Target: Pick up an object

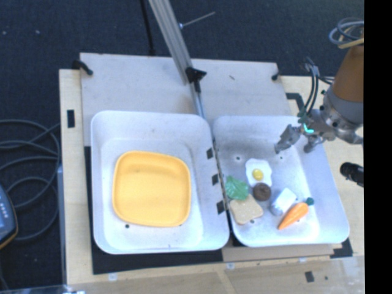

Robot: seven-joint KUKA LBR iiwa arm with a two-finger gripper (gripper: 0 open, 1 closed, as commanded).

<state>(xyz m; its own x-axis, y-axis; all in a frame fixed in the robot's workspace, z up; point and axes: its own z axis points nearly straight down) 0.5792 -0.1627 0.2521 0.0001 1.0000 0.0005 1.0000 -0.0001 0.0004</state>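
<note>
Your table [73, 164] carries two white bins side by side. The left bin [104, 133] holds a yellow plate [152, 188], flat in its middle. The right bin [327, 213] holds all the small pieces, bunched toward its near half: a slice of toast [246, 210], a toy carrot [293, 215], a green leafy piece [236, 188], a fried egg [258, 171], a small white block [283, 199] and a brown round piece [262, 192].

Your end effector [301, 138] hangs over the far right part of the right bin, fingers spread apart and nothing between them, well apart from the pile.

The carrot looks like your best target. It is likely light, stiff plastic and probably a bit slick; take it across the thick middle of its body, not the tapered tip. It lies just beside the white block and near the bin's right wall, so expect a tight approach on that side. The egg and toast lie flat and would likely be hard to pinch.

The far half of the right bin is bare floor, so you have open room to descend there before moving toward the near cluster.
</note>
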